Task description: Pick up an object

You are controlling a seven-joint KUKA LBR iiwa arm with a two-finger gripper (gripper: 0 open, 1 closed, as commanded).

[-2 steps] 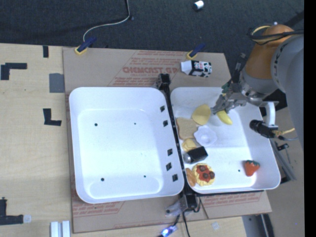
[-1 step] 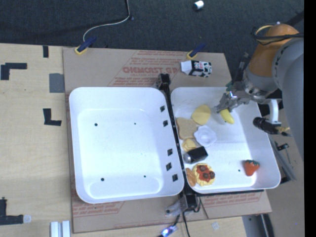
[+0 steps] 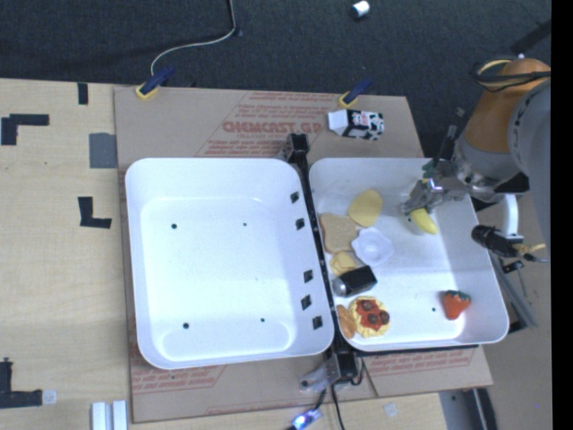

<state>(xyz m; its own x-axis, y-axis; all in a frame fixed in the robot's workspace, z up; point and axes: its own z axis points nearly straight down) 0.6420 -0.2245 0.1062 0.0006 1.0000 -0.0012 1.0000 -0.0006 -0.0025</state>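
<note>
Pizza slice lies far below-left of the gripper, whose fingers look closed around a yellow banana in the right bin

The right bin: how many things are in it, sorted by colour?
Yellow or tan: 5, a chip, a banana, a cracker, a small piece, a pizza
White: 1, a cup
Black: 1, a cylinder
Red: 1, a strawberry
Total: 8
</note>
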